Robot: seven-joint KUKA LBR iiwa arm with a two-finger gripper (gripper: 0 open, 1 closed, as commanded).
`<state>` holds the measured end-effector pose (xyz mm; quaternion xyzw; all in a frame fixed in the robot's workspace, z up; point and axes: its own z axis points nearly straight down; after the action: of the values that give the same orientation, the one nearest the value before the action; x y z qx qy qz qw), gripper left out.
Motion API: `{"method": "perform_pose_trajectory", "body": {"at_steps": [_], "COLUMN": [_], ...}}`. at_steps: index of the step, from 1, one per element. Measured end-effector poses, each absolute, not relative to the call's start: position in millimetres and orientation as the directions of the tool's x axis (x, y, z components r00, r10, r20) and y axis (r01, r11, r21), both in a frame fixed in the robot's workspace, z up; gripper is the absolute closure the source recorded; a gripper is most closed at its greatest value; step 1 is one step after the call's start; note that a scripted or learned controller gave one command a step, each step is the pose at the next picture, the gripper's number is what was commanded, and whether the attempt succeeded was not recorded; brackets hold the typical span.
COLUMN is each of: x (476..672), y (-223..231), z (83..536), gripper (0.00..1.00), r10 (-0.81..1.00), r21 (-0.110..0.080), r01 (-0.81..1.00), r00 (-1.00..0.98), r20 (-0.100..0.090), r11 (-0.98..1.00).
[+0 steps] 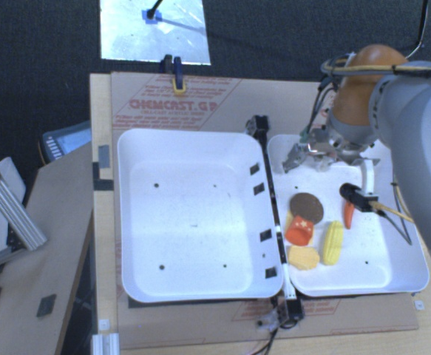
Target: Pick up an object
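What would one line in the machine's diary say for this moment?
claw: above right bin's far end | holding: nothing seen | toys: clustered mid-bin, untouched | left bin: idle

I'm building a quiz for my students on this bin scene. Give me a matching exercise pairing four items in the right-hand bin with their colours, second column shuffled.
Things:
1. round flat disc
2. corn cob
3. carrot
4. blocky piece beside the disc

Colours:
A. yellow
B. red-orange
C. brown
D. orange with a black top

Pairs: 1-C, 2-A, 3-D, 4-B

All four lie in the right bin, below the gripper.
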<state>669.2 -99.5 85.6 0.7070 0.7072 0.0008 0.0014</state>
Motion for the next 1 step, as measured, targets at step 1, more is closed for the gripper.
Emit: {"method": "perform_pose_trajectory", "body": {"at_steps": [1], "x": [669.3], "y": [-97.5], "z": [85.4], "gripper": [0.0], "r10": [1.0], "r21": [0.003], "r01": [1.0], "r00": [-0.003], "r20": [-0.001], "r11": [0.003]}}
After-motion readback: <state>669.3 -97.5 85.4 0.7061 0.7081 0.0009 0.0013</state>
